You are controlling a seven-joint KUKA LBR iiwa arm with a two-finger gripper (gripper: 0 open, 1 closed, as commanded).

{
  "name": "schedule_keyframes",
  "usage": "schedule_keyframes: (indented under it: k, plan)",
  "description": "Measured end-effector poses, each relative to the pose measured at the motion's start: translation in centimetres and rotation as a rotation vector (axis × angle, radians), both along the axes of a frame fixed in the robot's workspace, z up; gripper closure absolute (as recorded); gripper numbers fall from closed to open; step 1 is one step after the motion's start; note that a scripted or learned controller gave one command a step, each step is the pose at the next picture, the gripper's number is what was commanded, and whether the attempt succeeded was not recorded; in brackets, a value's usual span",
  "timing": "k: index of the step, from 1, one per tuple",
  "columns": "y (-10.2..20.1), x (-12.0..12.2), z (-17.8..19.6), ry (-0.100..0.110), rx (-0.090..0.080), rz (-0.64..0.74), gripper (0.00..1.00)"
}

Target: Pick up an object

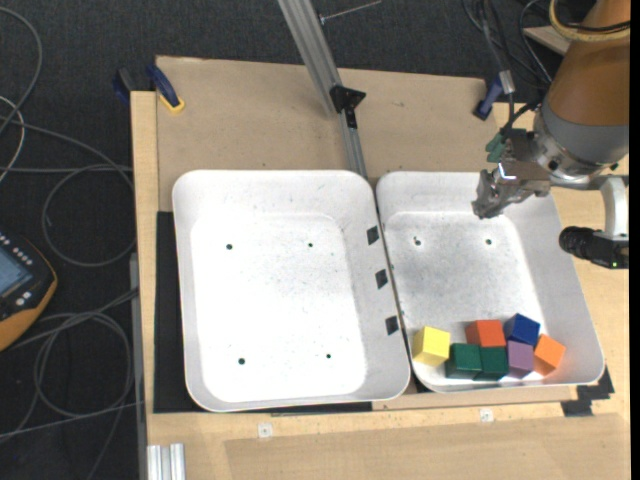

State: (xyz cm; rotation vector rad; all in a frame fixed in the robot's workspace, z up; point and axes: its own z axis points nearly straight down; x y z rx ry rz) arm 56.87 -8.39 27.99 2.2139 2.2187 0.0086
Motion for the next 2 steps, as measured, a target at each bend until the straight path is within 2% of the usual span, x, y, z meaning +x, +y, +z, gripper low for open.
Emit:
schedule_keyframes:
  k: [1,2]
  plan:
    - [5.2,1.2,-1.8,0.011,0.004,0.004,1.00]
    - [11.2,3.0,-2.6,0.007,0.003,0.005,1.00]
